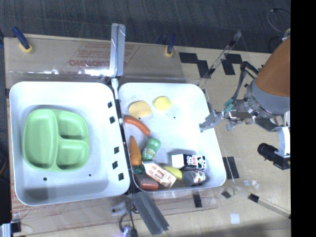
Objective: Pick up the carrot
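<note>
Hovering at the right bin's [210, 132] edge with unreadable jaws, the gripper [217, 120] sits well apart from the carrot [135, 152] wedged against the divider.

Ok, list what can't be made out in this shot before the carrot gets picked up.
- Claw: too small and blurred in the camera view to tell open from shut.
- Carrot: its lower end is crowded by the green bottle and carton; contact unclear.
- Carton: label unreadable.
- Arm: cut off at the right.

Arm [274, 75] cut off at right edge; hand [217, 120] too small/blurred to read.
</note>
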